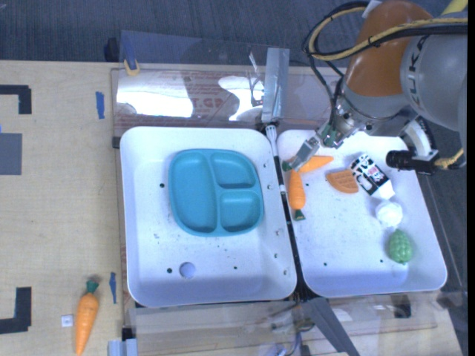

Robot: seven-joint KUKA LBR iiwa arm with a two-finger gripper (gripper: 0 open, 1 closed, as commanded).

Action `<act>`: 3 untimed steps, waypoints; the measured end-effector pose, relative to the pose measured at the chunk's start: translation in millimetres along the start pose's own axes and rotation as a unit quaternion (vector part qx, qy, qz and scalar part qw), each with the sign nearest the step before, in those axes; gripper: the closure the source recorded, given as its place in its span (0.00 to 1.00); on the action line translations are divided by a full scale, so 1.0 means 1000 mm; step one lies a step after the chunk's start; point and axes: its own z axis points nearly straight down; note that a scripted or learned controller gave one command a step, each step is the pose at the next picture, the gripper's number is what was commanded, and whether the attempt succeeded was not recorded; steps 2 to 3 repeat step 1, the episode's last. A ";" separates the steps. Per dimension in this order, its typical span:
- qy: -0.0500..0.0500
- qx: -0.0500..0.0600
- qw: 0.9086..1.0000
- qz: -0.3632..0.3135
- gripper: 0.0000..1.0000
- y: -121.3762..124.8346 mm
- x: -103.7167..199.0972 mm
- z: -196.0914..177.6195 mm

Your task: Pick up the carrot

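Two shallow white bins sit side by side on the bench (44, 199), the left bin (141, 265) and the right bin (349, 265) touching along a shared middle edge. Reaching in from the right is the grey arm (438, 65), its orange band (386, 28) above the wrist, bent down over the upper left part of the right bin. A blue divided tray (217, 191) lies near the middle of the left bin.

In the right bin, the carrot (296, 191) lies lengthwise right beside the middle edge, its green stub pointing toward the near side. The gripper (297, 162) hangs right at the carrot's upper end; whether the fingers are spread or closed, or have any hold on it, I cannot tell. Just right of the gripper lies an orange wedge (318, 163), then an orange slice-shaped piece (343, 181), then a black-and-white object (371, 175). Below these sit a white ball (388, 213) and a green bumpy piece (401, 246).

A second carrot (87, 316) lies on the bench, outside the left bin near its lower left corner.
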 end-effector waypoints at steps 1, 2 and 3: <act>-0.001 -0.001 0.990 -0.141 0.00 -0.049 -0.021 -0.001; -0.001 -0.001 0.990 -0.141 0.00 -0.049 -0.021 -0.001; -0.001 -0.001 0.990 -0.141 0.00 -0.049 -0.021 -0.001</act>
